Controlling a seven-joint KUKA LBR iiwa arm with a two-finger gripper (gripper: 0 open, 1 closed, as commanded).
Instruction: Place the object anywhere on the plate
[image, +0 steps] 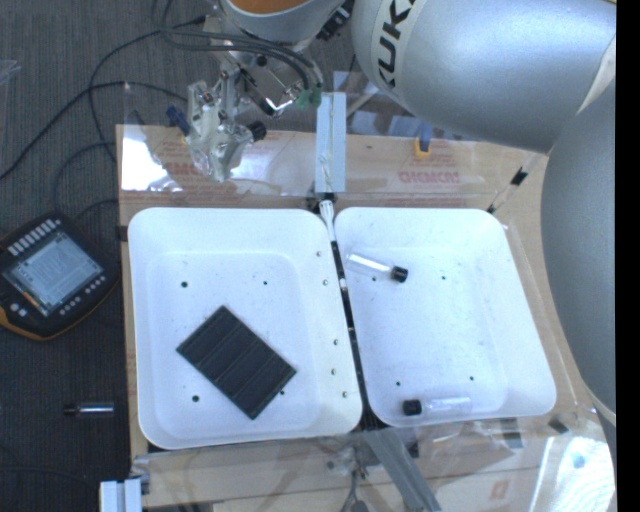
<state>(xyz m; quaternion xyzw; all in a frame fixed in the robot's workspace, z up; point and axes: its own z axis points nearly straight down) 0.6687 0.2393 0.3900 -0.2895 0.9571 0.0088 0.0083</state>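
The gripper (222, 150) hangs at the upper left of the frame, above the bench edge behind the left bin (160, 300), and its clear fingers blur into the glare there, so whether it is wide or narrow cannot be told; nothing is seen held in it. The plate (237, 361), a dark ribbed rectangle, lies in the lower middle of the left bin, turned so its long axis runs from upper left to lower right. The likely objects are two small clear tubes with black caps in the right bin (520, 330). The upper tube (376, 267) lies near the bin's upper left corner, its long axis almost level across the frame, tilting slightly down to the right, cap at the right end. The lower tube (437, 406) lies along the bottom wall, nearly level, cap at the left end. Both are thin, round and see-through, so a grasp set along the axis instead of across it could slip or roll the tube away. The lower tube sits close to the wall, which may block a finger. A tube dropped on the plate could roll off its surface.
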